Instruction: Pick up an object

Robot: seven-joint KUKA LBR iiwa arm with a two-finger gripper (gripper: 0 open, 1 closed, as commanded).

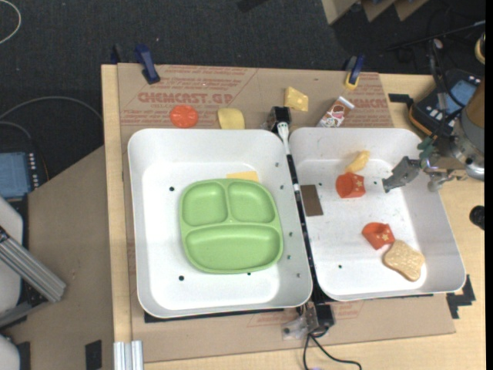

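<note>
Objects for the pick sit in your right bin point(431, 276): 1 red block point(350, 185) near centre, a yellow piece point(358, 161) just above it, a second red piece point(378, 235) lower down, and a tan biscuit shape point(404, 260) touching its lower right. Your gripper point(402, 174) hangs over the bin's right part, nothing between its fingers; whether they are apart or together, you cannot tell. Left bin point(150, 206) holds 1 green divided plate point(229, 226).
</note>
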